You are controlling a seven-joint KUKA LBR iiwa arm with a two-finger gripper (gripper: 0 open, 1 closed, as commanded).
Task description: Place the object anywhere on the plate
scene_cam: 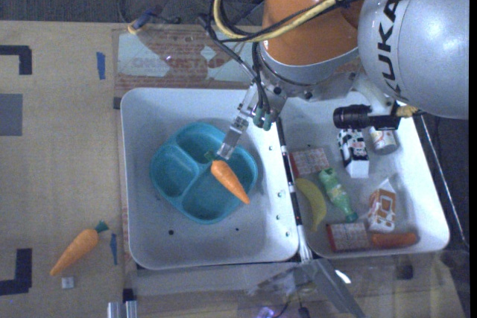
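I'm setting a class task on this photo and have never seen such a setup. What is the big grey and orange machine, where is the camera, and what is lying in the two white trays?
It is a robot arm, photographed from a fixed camera above the bench, looking down at a slant. Its gripper reaches into the left bin, just above a blue divided plate. An orange toy carrot lies on the plate right at the fingertips; whether it is gripped is unclear. The right bin holds toy foods, including a banana and a green bottle. A second carrot lies on the bench outside.

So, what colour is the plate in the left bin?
The plate is teal blue, shown clearly in the camera view, with an orange carrot lying on it.
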